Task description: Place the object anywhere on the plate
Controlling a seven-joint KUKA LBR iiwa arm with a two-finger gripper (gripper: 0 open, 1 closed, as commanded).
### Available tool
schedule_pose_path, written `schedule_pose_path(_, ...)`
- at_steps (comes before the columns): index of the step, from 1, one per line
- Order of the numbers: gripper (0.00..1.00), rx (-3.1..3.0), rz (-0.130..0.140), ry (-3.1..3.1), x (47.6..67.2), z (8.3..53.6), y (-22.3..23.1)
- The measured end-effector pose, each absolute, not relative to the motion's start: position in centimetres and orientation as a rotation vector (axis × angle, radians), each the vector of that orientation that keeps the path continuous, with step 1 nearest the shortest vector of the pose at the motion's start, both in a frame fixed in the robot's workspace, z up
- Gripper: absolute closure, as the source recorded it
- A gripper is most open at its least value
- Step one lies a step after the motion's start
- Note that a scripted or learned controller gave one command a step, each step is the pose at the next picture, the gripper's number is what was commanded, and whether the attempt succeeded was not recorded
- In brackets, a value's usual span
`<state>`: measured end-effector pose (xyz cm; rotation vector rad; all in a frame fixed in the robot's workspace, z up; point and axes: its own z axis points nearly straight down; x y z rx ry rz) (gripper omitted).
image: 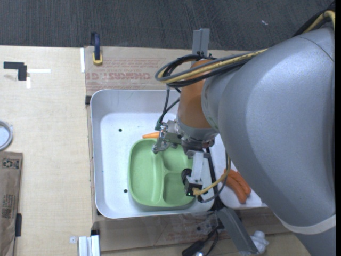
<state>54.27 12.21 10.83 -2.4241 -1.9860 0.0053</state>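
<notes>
Green plate (152,175) lies in the bin (106,143); our gripper (166,138) hangs above its far rim. We cannot tell the grip, so we judge placing comes next.

green plate (146,175), orange carrot (150,135), white bin (109,143).

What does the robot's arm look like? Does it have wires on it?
The arm is big, smooth and grey, with an orange band near the wrist. Black and yellow cables loop across it. The gripper end is silvery metal, with more wires hanging beside it.
</notes>
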Motion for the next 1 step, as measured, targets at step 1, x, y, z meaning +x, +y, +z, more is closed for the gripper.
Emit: schedule_pose_path(1,0.0,-2.417,0.004,-1.979,54.54,10.92,11.82)
